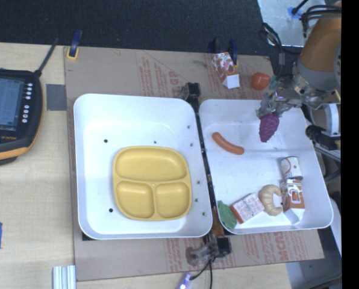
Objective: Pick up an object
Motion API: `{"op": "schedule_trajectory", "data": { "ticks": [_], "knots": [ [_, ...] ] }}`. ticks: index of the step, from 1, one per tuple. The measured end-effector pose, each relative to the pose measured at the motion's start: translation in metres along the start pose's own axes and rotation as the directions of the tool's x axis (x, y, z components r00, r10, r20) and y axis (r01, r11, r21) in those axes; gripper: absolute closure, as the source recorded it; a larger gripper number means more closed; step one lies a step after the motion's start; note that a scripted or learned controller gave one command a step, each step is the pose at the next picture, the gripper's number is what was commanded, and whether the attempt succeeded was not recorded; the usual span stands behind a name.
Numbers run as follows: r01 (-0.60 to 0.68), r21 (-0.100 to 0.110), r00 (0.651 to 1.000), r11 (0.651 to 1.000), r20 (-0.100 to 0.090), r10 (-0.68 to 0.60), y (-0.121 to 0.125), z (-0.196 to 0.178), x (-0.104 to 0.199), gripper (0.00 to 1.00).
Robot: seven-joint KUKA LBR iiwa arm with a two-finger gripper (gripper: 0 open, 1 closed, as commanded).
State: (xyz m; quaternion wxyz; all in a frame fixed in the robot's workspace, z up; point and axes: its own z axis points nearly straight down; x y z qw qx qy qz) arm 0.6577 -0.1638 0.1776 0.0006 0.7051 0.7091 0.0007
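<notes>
A purple bunch of grapes [268,127] hangs just under my gripper [271,108], over the far part of the right bin [315,161]. The fingers look closed on its top, and the bunch seems lifted a little off the bin floor. An orange sausage [227,143] lies to its left in the same bin. Near the bin's front lie a croissant [271,198], a red and white packet [248,208], a green item [226,215] and a small orange and white box [293,185].
The left bin [92,155] holds a yellow divided plate [151,182]. Behind the right bin, on the cardboard, sit a red tomato-like ball [260,80] and a small carton [226,68]. A tablet pendant [8,113] lies at far left.
</notes>
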Motion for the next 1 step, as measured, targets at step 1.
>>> {"op": "schedule_trajectory", "data": {
  "ticks": [1],
  "knots": [
    [0.001,0.006,1.000,1.000,-0.001,-0.001,-0.0008,-0.0085,0.0691,1.00]
  ]
}}
